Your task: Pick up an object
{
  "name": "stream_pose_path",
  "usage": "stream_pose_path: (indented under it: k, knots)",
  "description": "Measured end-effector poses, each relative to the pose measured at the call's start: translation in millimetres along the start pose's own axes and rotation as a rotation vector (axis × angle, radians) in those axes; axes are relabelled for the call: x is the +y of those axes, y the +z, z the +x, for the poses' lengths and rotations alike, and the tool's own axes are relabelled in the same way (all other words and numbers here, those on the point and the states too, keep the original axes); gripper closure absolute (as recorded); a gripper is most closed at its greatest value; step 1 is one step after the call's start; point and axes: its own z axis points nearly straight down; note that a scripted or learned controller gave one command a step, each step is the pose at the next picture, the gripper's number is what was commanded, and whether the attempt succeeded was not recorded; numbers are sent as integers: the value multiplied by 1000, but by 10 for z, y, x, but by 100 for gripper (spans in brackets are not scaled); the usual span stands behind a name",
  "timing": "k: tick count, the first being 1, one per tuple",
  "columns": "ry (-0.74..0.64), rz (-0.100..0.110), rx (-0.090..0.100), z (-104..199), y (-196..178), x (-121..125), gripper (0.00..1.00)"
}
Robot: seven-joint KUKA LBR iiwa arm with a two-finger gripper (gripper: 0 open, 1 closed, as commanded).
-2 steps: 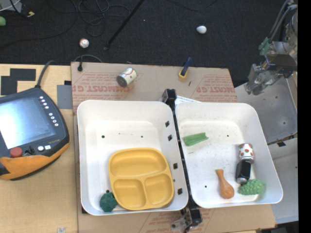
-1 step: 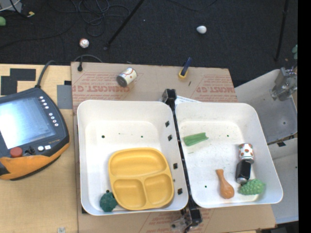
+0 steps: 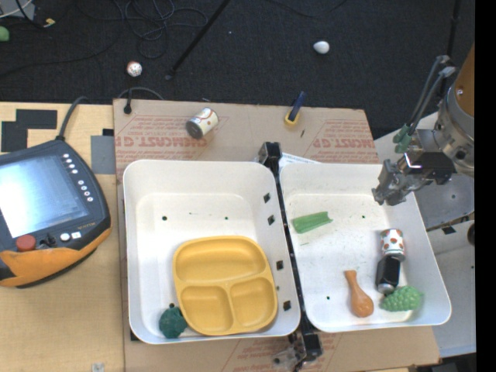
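Gripper: hanging over the far right edge of the right bin, above the rim; how its jaws are standing cannot be told, and nothing is showing between them.
Bottle: a small dark bottle with a red-and-white end, lying near the right edge of the right bin, pointing toward the near right corner.
Green leafy toy: sitting in the near right corner, touching the bottle's near end.
Orange drumstick toy: lying just left of the leafy toy, near the near edge.
Green strip: lying close to the left edge of the right bin, well apart from the rest.
Open room: the middle and far part of the right bin's floor are lying bare.
Left bin: carrying a yellow divided plate by its near edge, with a dark green lump in the near left corner.
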Motion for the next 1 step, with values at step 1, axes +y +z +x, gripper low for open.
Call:
stream_pose_path:
  k: [1]
  knots:
    - [-5, -11, 0, 925, -227, 10, 100]
